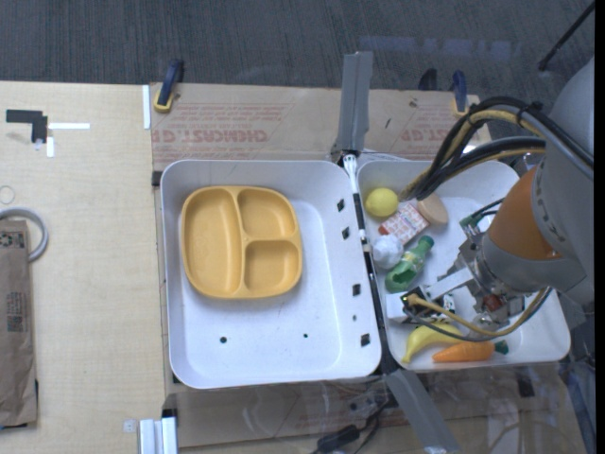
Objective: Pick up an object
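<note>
The right bin (558, 334) holds several small items: a yellow lemon (382, 201), a red-and-white packet (406, 221), a tan piece (434, 210), a white ball (386, 249), a green bottle (408, 261), a yellow banana (418, 340) and an orange carrot (463, 352). My gripper (470, 296) is down in this bin, just right of the green bottle and above the banana and carrot. The orange wrist band and cables cover its fingers.
The left bin (331, 329) holds a yellow three-compartment plate (241, 242). A metal divider (355, 112) stands between the bins at the back. A brown bag (17, 320) lies on the bench at far left.
</note>
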Robot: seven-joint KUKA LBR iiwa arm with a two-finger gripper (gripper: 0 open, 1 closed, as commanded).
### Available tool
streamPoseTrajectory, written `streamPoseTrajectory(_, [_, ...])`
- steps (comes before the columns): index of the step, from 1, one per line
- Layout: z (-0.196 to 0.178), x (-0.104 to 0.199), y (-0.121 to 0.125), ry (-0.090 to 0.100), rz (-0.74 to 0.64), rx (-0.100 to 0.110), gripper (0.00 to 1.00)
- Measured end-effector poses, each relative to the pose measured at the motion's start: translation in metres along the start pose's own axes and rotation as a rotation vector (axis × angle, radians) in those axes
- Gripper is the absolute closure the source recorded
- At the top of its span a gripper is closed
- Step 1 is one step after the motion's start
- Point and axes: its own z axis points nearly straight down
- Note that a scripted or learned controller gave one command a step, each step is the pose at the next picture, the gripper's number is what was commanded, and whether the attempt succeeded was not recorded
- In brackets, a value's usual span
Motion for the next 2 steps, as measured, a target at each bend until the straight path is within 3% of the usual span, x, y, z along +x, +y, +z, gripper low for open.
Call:
streamPoseTrajectory(1, [-0.071,-0.042,0.109,-0.012,-0.310,0.008,0.00])
streamPoseTrajectory(2, [0.004,0.029,0.059,-0.012,-0.209,0.008,0.00])
